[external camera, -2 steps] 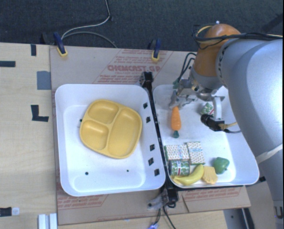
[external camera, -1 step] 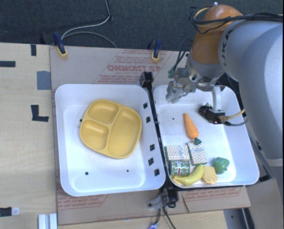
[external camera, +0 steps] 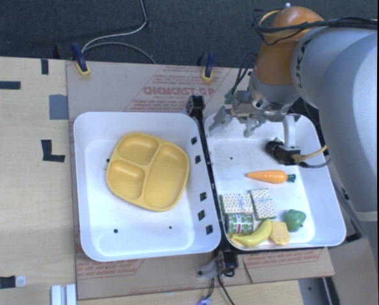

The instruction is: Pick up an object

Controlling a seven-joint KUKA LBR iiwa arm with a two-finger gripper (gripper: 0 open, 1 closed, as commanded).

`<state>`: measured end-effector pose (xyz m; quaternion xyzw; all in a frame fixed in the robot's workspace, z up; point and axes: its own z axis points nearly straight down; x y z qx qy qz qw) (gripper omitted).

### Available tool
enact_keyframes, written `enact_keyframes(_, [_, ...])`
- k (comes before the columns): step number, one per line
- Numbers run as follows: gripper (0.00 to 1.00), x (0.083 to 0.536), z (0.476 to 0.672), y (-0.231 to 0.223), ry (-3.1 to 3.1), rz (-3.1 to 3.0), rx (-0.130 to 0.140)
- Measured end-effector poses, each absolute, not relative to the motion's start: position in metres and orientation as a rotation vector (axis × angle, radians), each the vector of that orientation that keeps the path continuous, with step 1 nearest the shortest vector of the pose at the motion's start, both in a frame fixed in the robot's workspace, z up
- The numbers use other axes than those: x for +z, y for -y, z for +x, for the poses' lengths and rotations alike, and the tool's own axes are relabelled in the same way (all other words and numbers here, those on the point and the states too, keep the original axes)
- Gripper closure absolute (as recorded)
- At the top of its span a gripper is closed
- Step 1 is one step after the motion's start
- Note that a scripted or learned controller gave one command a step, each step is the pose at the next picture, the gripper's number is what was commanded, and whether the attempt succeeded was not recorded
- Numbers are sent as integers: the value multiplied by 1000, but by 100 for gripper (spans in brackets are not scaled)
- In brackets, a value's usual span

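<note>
1. The gripper [external camera: 235, 121] hangs over the far end of the right bin [external camera: 304, 240], close to the divider between the two bins. Its two fingers [external camera: 216, 121] are spread apart, pointing down, with nothing between them.
2. The arm [external camera: 329, 56], grey with an orange band, comes in from the right and covers the far right corner of the right bin.
3. All loose objects are referenced to the right bin. The carrot [external camera: 269, 177] lies about mid-bin, orange with a green tip toward the right wall, well apart from the gripper.
4. At the near end of the right bin sits a cluster: two patterned boxes [external camera: 248, 203] side by side, a green can [external camera: 240, 223] just nearer than them, a banana [external camera: 255, 234] along the near wall, a yellow corn piece [external camera: 279, 234] touching the banana, and a green pepper [external camera: 295, 219] just to the right.
5. A black fitting with cable [external camera: 280, 151] sits over the right bin, beyond the carrot.
6. The left bin [external camera: 91, 234], adjoining the right bin, holds a yellow divided plate [external camera: 148, 170] lying flat.
</note>
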<state>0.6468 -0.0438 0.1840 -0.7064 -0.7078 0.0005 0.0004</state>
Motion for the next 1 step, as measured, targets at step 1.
enact_keyframes(1, [0,112,590,114,2221,-2221,3])
